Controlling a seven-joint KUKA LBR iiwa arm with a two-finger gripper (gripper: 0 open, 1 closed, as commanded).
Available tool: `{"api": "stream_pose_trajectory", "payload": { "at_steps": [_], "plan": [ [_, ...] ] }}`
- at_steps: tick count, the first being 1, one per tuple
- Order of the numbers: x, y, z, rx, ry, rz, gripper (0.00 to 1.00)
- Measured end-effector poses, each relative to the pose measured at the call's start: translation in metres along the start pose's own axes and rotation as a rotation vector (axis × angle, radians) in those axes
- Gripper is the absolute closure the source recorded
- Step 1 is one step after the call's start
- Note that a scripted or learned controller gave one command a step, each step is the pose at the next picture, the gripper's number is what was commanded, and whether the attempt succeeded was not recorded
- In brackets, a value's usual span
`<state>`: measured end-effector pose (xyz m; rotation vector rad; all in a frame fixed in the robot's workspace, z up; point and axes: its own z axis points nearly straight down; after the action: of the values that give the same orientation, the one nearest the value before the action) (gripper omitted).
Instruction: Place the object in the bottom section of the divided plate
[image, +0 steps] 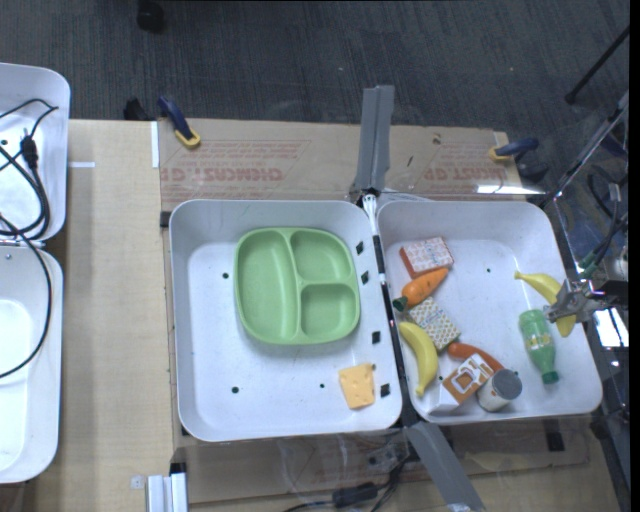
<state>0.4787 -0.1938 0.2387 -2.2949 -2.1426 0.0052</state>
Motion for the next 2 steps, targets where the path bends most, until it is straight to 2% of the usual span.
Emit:
{"api": "stream_pose_trajectory", "payload": {
  "at_steps": [1,2],
  "plan": [
    [0.0059,0.0857,-0.1194,0.000,-0.002,-0.006,1.00],
    [0.0060,0.0857,-0.1193,0.001,-0.002,-0.006,0.00]
  ]
}}
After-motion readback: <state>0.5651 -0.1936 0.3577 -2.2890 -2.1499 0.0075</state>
